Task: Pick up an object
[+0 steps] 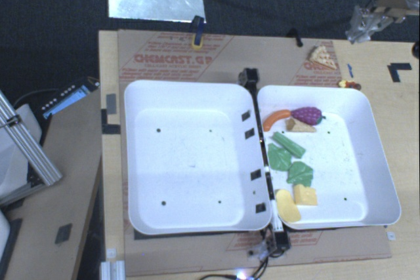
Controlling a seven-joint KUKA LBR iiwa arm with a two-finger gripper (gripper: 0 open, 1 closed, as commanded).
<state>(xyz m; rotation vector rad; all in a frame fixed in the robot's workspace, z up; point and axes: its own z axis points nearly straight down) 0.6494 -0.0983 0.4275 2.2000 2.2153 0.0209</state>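
The right bin (367,141) holds several toy foods along its left side. An orange carrot (275,119), purple grapes (306,115) and a tan piece (300,128) lie at the back. Green pieces (289,144) (300,173) sit in the middle. A yellow block (304,195) and a yellow lemon-like piece (287,206) lie at the front. My gripper (363,26) hangs high at the top right, beyond the bins and away from every object.
The left bin (190,154) stands beside the right one. A pizza-slice toy (323,57) and a small red and yellow item (348,83) lie on the cardboard behind the right bin. A yellow clamp (197,36) sits at the back edge.
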